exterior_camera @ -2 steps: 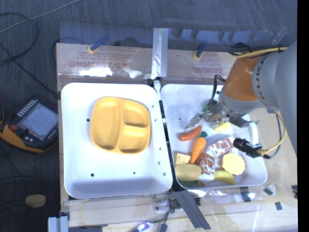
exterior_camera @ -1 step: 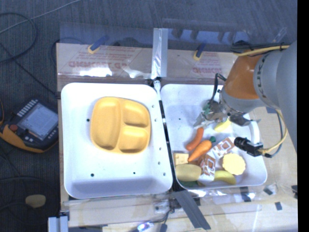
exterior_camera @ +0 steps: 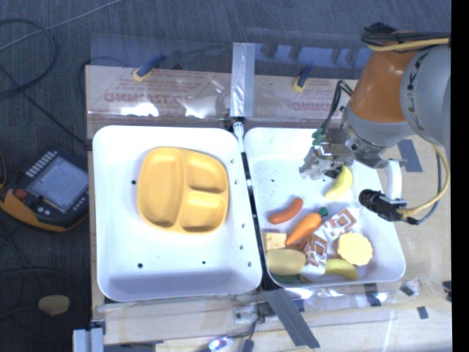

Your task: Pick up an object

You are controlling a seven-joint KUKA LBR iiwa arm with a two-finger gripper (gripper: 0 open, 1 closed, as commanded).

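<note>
Crowded into the near corner of the right bin: toy food, heaped where any reach from the right can get at it. Nearest, a pale potato-like lump and a small yellow piece, both smooth and rounded; just behind, a flat yellow disc with a wavy edge, and a red-and-white printed packet, creased and flat. Lying aslant against the packet, an orange carrot, tapered, with a green tip; beside it a short reddish sausage, glossy like moulded plastic. Farther back, alone on bare white floor, a yellow banana, curved and slick, so probably the easiest pick, with nothing touching it but the arm's tooling. Hanging right over the banana's upper end, the end effector, metallic and boxy under the orange wrist band; cannot tell how far apart its fingers stand, nor see anything clamped between them. Resting alone in the left bin, a yellow compartment tray, matte, soft-cornered. Both bins side by side on the counter.
</note>
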